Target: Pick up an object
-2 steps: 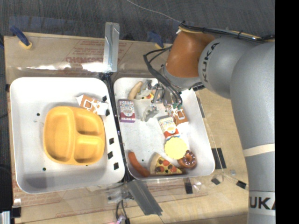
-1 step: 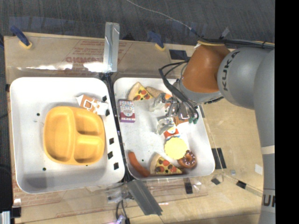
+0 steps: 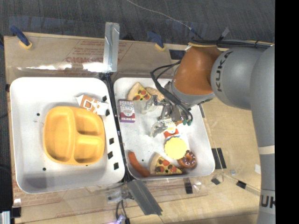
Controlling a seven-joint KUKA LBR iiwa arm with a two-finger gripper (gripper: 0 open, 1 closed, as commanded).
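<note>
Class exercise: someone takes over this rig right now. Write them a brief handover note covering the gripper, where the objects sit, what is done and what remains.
Gripper: low in the right bin, over its middle; nothing visibly held.
Right bin: pizza slice at the top, small carton at left, yellow disc just below the gripper, doughnut, second pizza slice, sausage along the bottom.
Left bin: yellow divided tray, orange packet.
Done: nothing lifted.
Left: grasp and lift one object.

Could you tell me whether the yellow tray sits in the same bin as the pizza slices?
No, the yellow tray lies in the left bin, while both pizza slices lie in the right bin.
</note>
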